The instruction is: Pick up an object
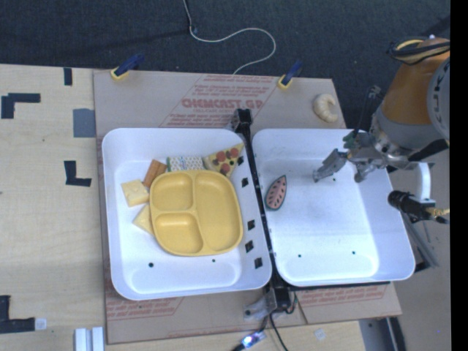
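I see the gripper (342, 165) over the right bin (365, 265), jaws spread apart around nothing; the pink slice (276, 192) lies well off at eight o'clock.

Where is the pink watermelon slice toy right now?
The watermelon slice lies in the right bin, by its left wall, left of the end effector.

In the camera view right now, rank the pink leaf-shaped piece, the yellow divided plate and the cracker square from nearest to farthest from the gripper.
Measured from the gripper over the right bin:
1. Pink leaf-shaped piece, right bin, left side.
2. Yellow divided plate, middle of left bin.
3. Cracker square, left bin, beyond the plate.
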Controlling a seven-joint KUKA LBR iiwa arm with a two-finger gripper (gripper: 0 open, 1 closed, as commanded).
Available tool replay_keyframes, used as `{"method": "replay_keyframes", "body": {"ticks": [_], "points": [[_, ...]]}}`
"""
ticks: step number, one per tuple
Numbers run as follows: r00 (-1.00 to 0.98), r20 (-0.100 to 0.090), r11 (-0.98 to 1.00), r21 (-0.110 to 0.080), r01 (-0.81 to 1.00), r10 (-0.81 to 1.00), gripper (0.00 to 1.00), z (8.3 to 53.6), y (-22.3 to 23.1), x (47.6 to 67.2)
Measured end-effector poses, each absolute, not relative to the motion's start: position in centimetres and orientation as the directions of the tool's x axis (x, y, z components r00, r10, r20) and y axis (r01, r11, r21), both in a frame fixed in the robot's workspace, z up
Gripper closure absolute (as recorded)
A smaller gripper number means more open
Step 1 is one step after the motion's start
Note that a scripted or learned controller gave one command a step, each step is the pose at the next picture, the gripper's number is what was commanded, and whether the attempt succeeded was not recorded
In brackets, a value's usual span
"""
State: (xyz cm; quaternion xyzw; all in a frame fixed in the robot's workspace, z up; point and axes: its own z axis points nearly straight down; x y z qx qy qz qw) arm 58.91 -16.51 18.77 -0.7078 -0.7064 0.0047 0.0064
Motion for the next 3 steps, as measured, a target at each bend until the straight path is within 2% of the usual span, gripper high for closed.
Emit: {"method": "replay_keyframes", "body": {"ticks": [1, 2, 3], "points": [[-0.001, 0.0, 0.001, -0.002, 1.0, 1.0, 0.0, 19.6, -16.5, 59.2], [-0.002, 0.0, 0.002, -0.006, 1.0, 1.0, 0.0, 13.2, -16.3, 59.2], [-0.003, -0.002, 0.003, -0.001, 1.0, 1.0, 0.0, 8.2, -16.2, 59.1]]}}
